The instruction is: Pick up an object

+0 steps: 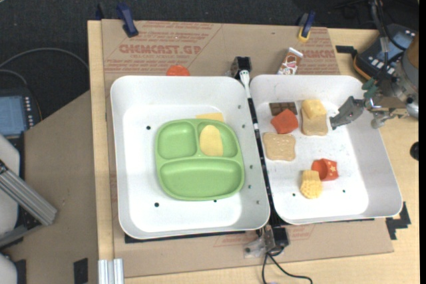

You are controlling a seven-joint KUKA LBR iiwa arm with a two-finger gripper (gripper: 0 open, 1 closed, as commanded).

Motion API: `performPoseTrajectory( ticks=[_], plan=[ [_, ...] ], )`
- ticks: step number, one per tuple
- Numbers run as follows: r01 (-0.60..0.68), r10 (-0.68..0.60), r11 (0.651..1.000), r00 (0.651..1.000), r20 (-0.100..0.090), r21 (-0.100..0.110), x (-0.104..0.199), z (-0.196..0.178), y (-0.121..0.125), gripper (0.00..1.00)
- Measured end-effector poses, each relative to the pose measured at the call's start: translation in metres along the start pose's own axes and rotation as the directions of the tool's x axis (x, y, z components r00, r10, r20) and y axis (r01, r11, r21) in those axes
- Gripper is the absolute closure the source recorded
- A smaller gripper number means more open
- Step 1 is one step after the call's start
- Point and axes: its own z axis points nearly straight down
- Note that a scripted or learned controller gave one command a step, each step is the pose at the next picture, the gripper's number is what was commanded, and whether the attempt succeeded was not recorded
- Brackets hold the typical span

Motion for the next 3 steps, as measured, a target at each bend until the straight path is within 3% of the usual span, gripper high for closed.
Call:
performPoseTrajectory(
  ticks=[1, 2, 3],
  plan=[
    [-0.001, 0.001, 1.0, 1.0, -0.005, 0.016, 0.02, 0.133, -0.041, 0.0],
    [-0.001, 0.001, 1.0, 1.0, 0.005, -0.01, 0.018, 0.198, -0.023, 0.0],
    [-0.003, 0.003, 1.0, 1.0, 0.007, -0.015, 0.017, 0.185, -0.022, 1.0]
  ],
)
